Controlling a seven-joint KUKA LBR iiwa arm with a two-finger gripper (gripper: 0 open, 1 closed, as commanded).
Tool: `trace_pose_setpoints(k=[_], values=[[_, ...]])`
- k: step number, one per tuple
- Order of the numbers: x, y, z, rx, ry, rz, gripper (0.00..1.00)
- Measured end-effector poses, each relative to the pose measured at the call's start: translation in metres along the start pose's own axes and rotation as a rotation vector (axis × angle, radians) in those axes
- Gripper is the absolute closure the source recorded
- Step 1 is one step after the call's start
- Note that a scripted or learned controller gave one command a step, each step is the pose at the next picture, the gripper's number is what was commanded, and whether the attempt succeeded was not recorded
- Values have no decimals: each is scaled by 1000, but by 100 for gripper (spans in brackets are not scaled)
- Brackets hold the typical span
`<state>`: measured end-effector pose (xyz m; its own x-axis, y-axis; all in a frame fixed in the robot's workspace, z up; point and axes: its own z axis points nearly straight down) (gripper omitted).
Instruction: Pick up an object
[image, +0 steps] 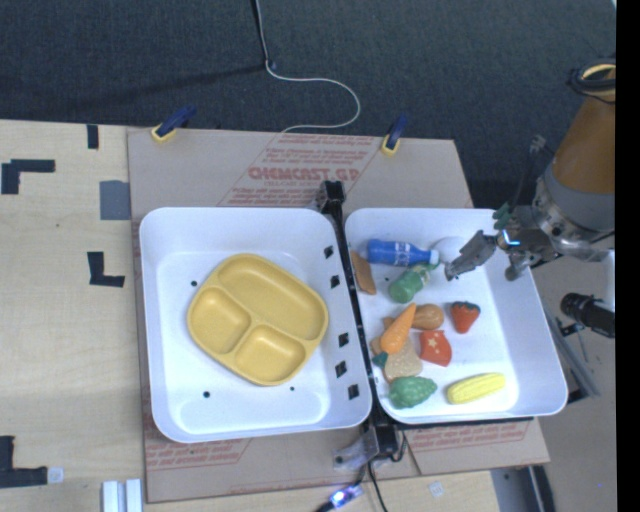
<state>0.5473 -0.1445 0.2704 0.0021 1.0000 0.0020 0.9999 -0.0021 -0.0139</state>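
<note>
Camera view: gripper (493, 257) hangs over right bin (520, 345), near its back-right corner, fingers spread wide w/ nothing between them. Toy food lies below-left of it: strawberry (465, 316) nearest, blue bottle (398, 252) to its left, corn (474, 387) at front. Yellow plate (257, 318) in left bin (165, 330).

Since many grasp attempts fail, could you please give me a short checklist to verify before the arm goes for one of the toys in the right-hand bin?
1. Gripper carrying nothing: ok, nothing between its fingers.
2. Gripper above the right bin: ok, at its upper right part.
3. Easy targets: ok, corn and strawberry lie apart from the rest.
4. Crowded items: not ok, carrot touches its neighbours.
5. Blue bottle: not ok, a green toy sits against it.
6. Fingers wide enough for the corn: cannot tell.
</note>
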Motion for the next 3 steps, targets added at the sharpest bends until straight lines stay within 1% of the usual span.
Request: trace_pose_setpoints(k=[1,2,3], values=[[0,2,-7,-12,-2,-3,0],[0,-8,45,-8,-2,-3,0],[1,-4,109,-7,-1,-3,0]])
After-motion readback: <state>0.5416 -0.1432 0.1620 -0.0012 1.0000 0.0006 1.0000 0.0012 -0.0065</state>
